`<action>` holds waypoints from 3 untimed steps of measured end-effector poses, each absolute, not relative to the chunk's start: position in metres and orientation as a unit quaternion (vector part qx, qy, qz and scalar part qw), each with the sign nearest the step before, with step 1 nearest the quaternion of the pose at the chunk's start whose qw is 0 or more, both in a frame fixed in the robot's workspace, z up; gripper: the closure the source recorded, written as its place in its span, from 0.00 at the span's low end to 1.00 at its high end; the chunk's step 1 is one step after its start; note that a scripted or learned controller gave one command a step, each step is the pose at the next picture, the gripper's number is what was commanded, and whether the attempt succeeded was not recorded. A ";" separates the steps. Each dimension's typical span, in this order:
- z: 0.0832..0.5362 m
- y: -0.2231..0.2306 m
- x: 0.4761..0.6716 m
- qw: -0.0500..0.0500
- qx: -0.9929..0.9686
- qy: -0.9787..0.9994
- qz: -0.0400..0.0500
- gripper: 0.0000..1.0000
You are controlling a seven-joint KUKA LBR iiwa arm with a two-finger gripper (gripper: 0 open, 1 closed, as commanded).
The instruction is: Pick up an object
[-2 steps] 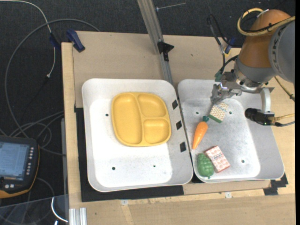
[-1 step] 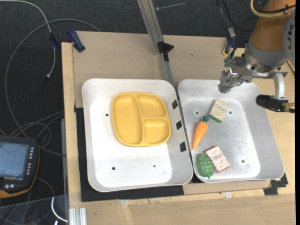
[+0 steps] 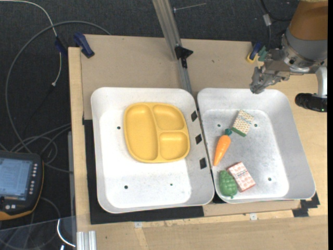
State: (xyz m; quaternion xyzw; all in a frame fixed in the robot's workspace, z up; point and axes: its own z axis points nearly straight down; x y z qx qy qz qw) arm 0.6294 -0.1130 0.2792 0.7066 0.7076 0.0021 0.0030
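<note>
Even, bright overhead light; soft shadows; mild glare on white bins (image 3: 104,139); slightly grainy.

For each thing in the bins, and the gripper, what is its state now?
Yellow divided plate: flat, left bin.
Toy carrot: lying, right bin.
Green toy vegetable: touching red box.
Red box: lying flat.
Pale box: lying.
Gripper: above right bin's far edge, holding nothing.

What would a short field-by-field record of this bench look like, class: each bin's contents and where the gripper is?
left bin: yellow divided plate
right bin: carrot, small pale box, red-and-white box, green toy
green toy and red-and-white box: side by side, at the near edge
gripper: above the right bin's far rim, holding nothing
</note>
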 end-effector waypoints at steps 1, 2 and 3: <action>0.279 -0.053 0.634 0.000 0.705 0.709 0.001 1.00; 0.277 0.008 0.631 -0.002 0.705 0.710 0.000 1.00; 0.266 0.055 0.638 -0.001 0.705 0.709 0.000 1.00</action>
